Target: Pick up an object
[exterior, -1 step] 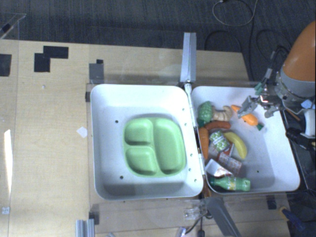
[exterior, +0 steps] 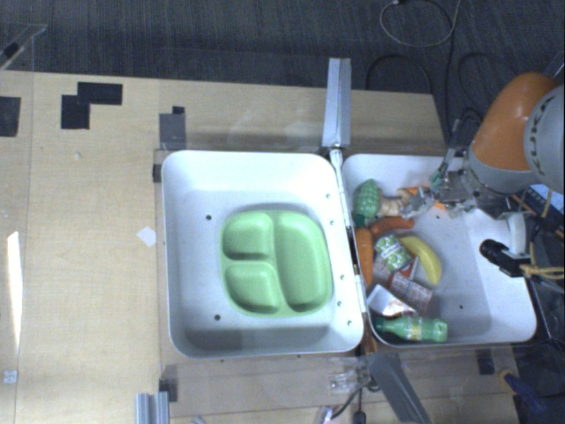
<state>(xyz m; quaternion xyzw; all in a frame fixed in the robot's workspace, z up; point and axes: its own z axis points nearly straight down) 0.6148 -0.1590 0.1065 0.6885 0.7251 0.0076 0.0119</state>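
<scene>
The right bin [exterior: 494, 312] holds a heap of small items along its left side. Among them are a green knobbly toy [exterior: 366, 200], an orange carrot [exterior: 363, 256], a red sausage shape [exterior: 393, 225], a yellow banana [exterior: 426, 260], a green packet [exterior: 389, 253], a brown packet [exterior: 413, 290] and a green bottle [exterior: 415, 329] lying at the front. My gripper [exterior: 444, 189] hangs over the back of this bin, just right of a small beige piece [exterior: 410, 199]. Nothing shows in its grasp.
In the left bin [exterior: 190, 193] lies a green divided plate [exterior: 275, 261]. A metal divider post [exterior: 337, 104] stands between the bins at the back. A black part [exterior: 500, 257] and cables [exterior: 543, 237] crowd the right bin's right edge.
</scene>
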